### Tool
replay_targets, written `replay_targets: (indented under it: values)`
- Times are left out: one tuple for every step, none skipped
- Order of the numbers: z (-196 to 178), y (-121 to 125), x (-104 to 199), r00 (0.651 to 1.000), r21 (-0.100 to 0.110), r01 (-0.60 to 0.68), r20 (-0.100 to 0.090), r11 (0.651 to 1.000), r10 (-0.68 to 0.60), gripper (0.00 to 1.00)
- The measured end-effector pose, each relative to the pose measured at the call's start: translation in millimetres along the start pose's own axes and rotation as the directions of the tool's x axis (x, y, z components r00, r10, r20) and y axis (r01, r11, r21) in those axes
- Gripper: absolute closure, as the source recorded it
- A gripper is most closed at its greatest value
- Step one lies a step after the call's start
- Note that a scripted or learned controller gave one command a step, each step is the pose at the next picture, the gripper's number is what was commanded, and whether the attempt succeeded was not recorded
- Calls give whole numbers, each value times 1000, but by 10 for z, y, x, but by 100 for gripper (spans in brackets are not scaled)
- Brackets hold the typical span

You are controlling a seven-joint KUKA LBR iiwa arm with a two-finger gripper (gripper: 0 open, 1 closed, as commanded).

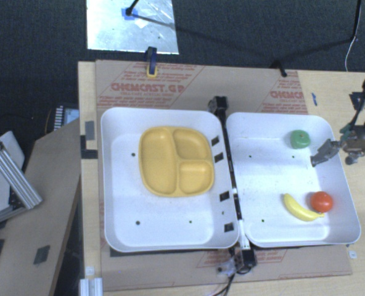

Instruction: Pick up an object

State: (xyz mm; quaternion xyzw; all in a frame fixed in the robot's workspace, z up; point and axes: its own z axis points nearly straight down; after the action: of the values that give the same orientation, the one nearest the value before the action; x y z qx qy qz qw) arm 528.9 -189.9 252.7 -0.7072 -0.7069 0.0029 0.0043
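Green ball just beside gripper

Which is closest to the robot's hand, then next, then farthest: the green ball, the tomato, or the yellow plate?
From the hand:
1. Green ball, right bin, just beside it.
2. Tomato, right bin, near front edge.
3. Yellow plate, left bin, farthest away.

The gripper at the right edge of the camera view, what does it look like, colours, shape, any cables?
The gripper is dull grey metal: a slim, dark grey finger juts from a blocky grey-brown body at the right bin's white rim. Thin dark cables loop above that body near the picture's edge. No markings are legible at this size.
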Motion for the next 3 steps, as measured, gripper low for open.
replay_targets:
  values:
    - [-66, 23, 8, 1000, -12, 4, 3, 1000, -4, 0]
    - [517, -44, -37, 1000, -7, 1, 1, 1000, -1, 0]
    - [934, -47, -50, 1000, -9, 1, 2, 1000, -1, 0]
